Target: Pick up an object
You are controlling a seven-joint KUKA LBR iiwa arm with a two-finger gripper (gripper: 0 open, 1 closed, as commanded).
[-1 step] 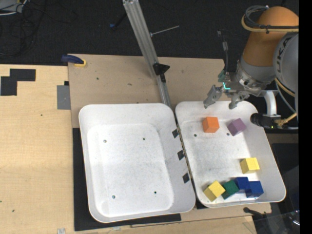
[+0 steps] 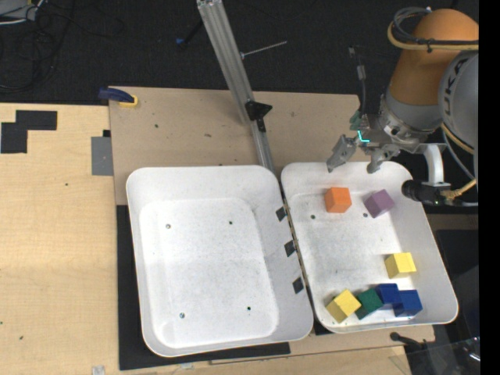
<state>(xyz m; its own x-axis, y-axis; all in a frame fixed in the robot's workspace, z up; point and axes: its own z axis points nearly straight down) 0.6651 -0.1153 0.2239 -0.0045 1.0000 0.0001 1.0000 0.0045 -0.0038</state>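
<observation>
The tabletop (image 2: 180,127) runs pale brown across the view, with a lighter wooden panel on the left carrying black patches. The left bin (image 2: 156,190) takes up the widest stretch of it, its floor speckled with a few small dark dots. The right bin (image 2: 301,180) sits just beside it, the two rims meeting along a line of small black clips. The arm (image 2: 426,61) comes in at the upper right, its orange band showing and part of its grey body cut off by the edge of the view. A slanted metal rail (image 2: 230,61) rises from between the bins toward the top.

The tool (image 2: 358,159) hangs over the far rim of the right bin with its two fingers spread apart, nothing between them. An orange block (image 2: 337,199) lies just in front of it, and a purple block (image 2: 379,202) sits near that to the right, with open floor around both. A yellow block (image 2: 400,264) rests near the right wall. In the near corner, another yellow block (image 2: 342,305), a green block (image 2: 369,301) and a blue block (image 2: 400,299) crowd together, apparently touching, close against the rim. The middle of this bin's floor is open.
</observation>
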